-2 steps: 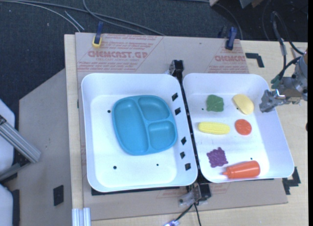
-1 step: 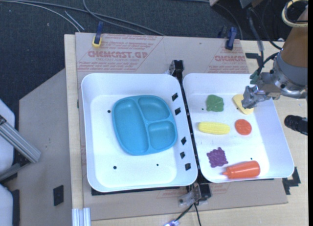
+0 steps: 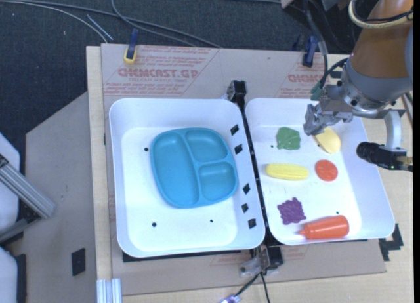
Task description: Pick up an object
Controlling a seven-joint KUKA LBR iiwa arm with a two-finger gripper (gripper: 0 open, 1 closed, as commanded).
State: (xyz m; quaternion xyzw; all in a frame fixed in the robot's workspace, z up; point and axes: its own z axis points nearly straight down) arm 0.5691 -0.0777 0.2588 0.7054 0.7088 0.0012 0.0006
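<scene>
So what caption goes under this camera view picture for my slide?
End effector hovering by a yellow toy in the right bin; blue tray in the left.

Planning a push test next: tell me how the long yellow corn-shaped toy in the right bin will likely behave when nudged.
The long yellow corn-shaped toy looks rounded and lies on its side, so it probably rolls. It appears to be moulded plastic, likely stiff and light. The smooth white right bin may let it slide.

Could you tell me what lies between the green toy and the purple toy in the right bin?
In the camera view, the yellow corn-shaped toy lies between the green toy above and the purple toy below, apart from both.
</scene>
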